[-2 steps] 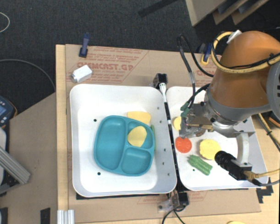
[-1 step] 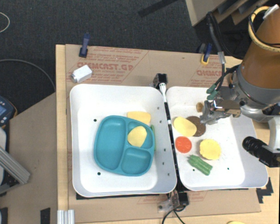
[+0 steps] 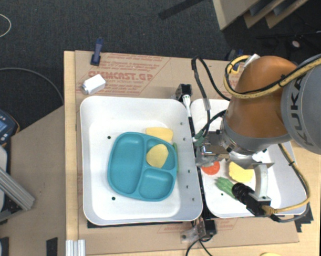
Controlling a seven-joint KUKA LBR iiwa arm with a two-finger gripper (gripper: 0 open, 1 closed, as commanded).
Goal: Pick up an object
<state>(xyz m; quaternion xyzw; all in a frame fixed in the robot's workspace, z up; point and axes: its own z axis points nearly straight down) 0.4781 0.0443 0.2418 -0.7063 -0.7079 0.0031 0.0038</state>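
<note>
Teal three-compartment plastic tray (image 3: 142, 166): in left white bin (image 3: 96, 149), yellow oval piece (image 3: 157, 155) inside. Hand (image 3: 209, 153): right of tray, over red piece (image 3: 210, 166); grip cannot be told.

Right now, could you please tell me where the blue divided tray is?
The blue divided tray lies in the left white bin, near its middle, with a yellow piece in its upper right compartment and another yellow piece just behind it.

White block (image 3: 93, 84) and blue clip (image 3: 97, 52) on cardboard (image 3: 131, 71).
</note>
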